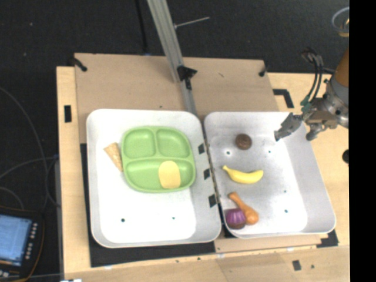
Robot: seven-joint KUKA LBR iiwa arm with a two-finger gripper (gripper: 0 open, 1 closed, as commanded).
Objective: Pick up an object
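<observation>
- Fingers of the gripper hang spread and bare above the right bin's upper right rim.
- Below-left lie a brown ball, banana, carrot and purple piece (speckled white floor between them).
- Left bin holds a green tray.
- Tan bench borders both bins.

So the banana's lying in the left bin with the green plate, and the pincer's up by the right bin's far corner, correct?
Not quite: the camera view shows the banana in the right bin, not with the green plate. The pincer is by that bin's far corner.
</observation>
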